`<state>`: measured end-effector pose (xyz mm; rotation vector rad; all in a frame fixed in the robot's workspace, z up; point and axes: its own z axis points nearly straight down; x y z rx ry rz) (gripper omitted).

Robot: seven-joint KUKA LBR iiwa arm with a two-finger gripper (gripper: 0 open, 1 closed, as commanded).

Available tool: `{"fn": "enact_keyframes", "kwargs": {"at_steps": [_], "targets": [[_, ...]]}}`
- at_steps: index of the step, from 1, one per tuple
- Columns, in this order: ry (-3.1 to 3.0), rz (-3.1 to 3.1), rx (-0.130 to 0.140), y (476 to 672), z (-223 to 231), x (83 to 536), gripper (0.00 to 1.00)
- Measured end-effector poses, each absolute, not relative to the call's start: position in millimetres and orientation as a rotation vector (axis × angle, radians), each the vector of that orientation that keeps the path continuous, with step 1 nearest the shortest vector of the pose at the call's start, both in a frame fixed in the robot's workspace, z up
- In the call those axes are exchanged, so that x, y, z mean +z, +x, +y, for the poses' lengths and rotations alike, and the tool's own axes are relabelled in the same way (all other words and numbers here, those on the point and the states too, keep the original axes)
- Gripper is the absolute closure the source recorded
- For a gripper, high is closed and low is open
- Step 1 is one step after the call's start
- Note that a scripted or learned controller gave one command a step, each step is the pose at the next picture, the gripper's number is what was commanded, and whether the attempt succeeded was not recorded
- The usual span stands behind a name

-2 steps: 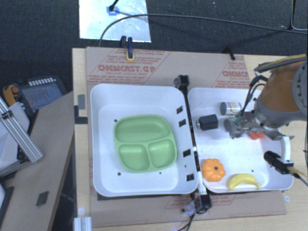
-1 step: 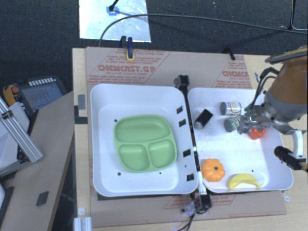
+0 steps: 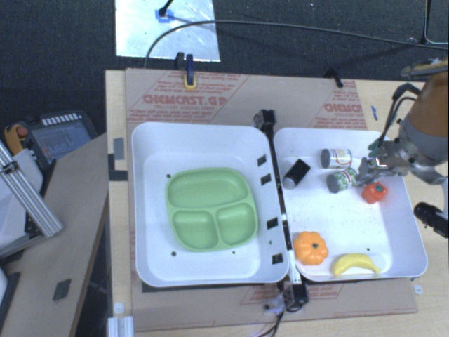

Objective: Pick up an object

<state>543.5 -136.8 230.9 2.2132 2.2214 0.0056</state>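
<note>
My gripper [image 3: 366, 170] hangs low over the right bin [image 3: 400, 220], coming in from the right edge. It sits right beside a small green-labelled can [image 3: 339, 181] lying on its side, just to the can's right. A red tomato [image 3: 374, 192] lies directly below the gripper. A second can with a white label [image 3: 337, 158] lies just above the green one. A black block [image 3: 296, 173] rests left of the cans. An orange pumpkin [image 3: 311, 248] and a yellow banana [image 3: 356, 264] lie near the bin's front edge.
The left bin [image 3: 151, 188] holds a green divided plate [image 3: 209, 208]. A black divider strip [image 3: 275, 188] runs between the two bins. The arm's grey body [image 3: 428, 132] looms over the right bin's far right corner.
</note>
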Motion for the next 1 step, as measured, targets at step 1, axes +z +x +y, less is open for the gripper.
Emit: {"fn": "enact_keyframes", "kwargs": {"at_steps": [1], "targets": [[2.210,2.231,0.005,564.3,-86.1,240.7,1.00]]}}
